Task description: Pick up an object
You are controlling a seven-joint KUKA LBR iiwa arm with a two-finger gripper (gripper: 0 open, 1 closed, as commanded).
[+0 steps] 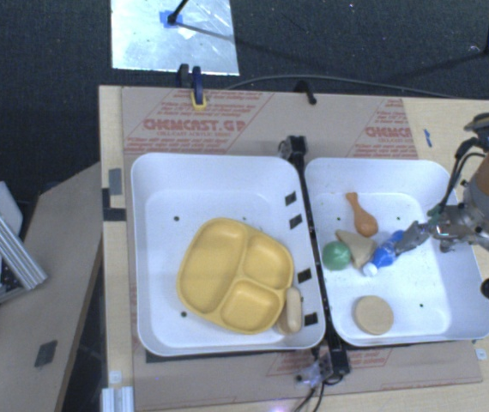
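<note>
Two white bins (227, 174) sit on a cardboard-covered bench (219, 123) over dark carpet (39, 50); one yellow tray (236, 273), one blue bottle (383, 254) near the gripper (416, 234), whose grip I cannot tell.

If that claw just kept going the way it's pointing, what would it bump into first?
Most likely the blue bottle: the gripper points left and slightly down, right at it. Its height above the bottle is unclear, so it might pass over toward the green ball.

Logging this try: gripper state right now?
Gripper: in the right bin, at the blue bottle; open or shut cannot be told, no hold visible.
</note>
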